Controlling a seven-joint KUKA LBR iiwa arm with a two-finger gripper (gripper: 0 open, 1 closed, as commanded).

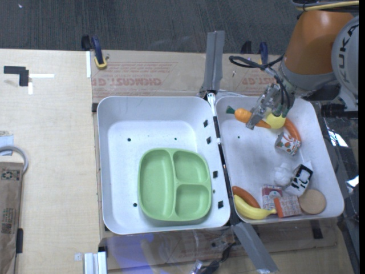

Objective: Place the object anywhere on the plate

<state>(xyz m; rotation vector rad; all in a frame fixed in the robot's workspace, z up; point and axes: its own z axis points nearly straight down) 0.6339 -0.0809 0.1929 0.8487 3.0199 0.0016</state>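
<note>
A green plate (pixel 174 184) with three compartments lies in the left bin (pixel 117 153), toward its front, with nothing on it. My gripper (pixel 258 117) hangs low over the back of the right bin (pixel 248 158). It sits right over an orange carrot (pixel 242 115), whose middle it hides. A yellow object (pixel 278 121) and a second orange piece (pixel 292 130) lie just to the gripper's right. I cannot make out whether anything is held.
The right bin also holds a small can (pixel 287 145), a white lump (pixel 282 174), a black-and-white item (pixel 300 178), a brown disc (pixel 312 201), a printed packet (pixel 279 201), a banana (pixel 251 210) and a red-orange piece (pixel 246 196). A raised divider (pixel 217 147) separates the bins.
</note>
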